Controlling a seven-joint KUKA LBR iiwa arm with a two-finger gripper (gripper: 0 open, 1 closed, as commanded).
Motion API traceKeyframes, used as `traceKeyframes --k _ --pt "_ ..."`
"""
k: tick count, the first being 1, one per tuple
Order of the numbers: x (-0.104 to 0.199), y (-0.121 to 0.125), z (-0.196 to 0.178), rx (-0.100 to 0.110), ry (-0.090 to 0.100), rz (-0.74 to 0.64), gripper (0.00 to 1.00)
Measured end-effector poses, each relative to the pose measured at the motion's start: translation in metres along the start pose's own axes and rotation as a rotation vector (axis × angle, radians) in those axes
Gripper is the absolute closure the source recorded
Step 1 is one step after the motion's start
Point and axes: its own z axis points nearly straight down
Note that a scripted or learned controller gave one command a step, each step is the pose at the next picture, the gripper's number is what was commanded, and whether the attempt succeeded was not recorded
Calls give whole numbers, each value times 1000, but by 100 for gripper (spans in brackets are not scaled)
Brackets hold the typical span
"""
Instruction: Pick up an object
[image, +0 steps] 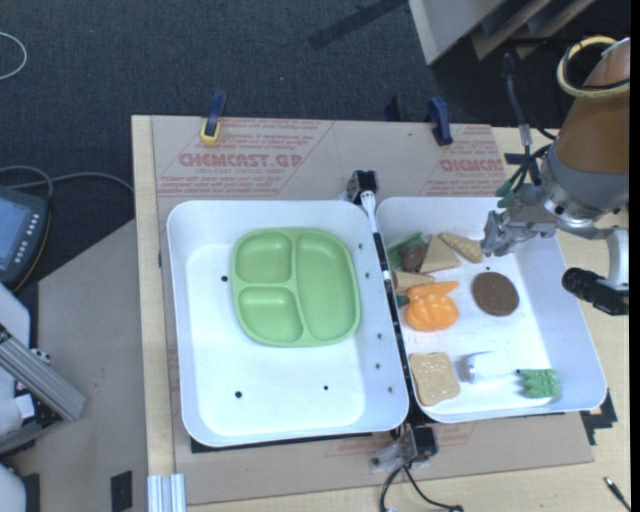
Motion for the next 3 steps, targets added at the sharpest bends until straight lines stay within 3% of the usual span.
traceKeyframes --k 1,2,3 --pt "34 30 10 2 0 2 100" --pt "58 57 -5 -1 -1 3 100" --pt "56 59 7 7 -1 6 100"
